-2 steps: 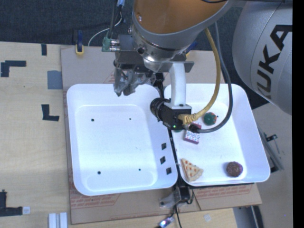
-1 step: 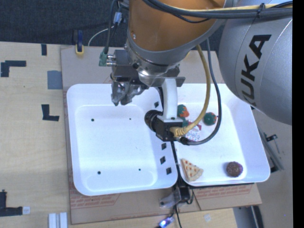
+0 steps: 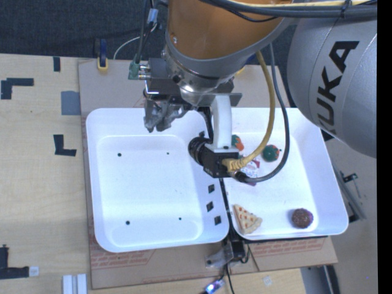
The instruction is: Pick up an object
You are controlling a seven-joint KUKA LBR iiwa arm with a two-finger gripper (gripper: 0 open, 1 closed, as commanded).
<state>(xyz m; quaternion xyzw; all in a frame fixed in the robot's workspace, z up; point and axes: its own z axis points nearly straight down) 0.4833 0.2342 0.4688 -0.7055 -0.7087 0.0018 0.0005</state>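
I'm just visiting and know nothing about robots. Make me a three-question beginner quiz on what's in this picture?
1. True or false: the pizza slice lies in the right bin.
2. Which thing sits nearest the right bin's front right corner? A) brown round object B) green round object C) pizza slice
3. Fill in: the gripper hangs over the back edge of the ____ bin.

Key: 1 true; 2 A; 3 left.
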